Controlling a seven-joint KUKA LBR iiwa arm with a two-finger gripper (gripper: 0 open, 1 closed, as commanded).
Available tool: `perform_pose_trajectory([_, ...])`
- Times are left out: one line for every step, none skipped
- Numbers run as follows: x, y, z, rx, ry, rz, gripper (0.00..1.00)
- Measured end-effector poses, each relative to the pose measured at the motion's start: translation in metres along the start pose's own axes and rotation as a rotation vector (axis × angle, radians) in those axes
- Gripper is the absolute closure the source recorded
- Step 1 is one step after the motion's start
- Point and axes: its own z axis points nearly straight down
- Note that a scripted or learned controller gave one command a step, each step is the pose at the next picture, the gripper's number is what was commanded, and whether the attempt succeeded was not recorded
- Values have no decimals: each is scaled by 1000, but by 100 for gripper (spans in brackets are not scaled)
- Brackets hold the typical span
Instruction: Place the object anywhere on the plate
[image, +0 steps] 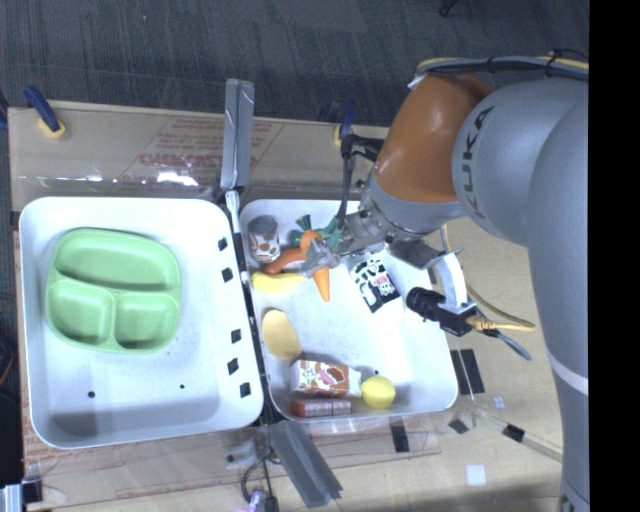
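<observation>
Grey arm, gripper hiding carrot

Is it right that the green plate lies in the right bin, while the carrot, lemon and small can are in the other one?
Not quite. The camera view shows the green plate in the left bin. The carrot, lemon and small can are in the right bin.
</observation>
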Motion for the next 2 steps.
perform_pose_trajectory([66,6,40,2,0,-131,100])
perform_pose_trajectory([137,22,43,0,-1,24,100])
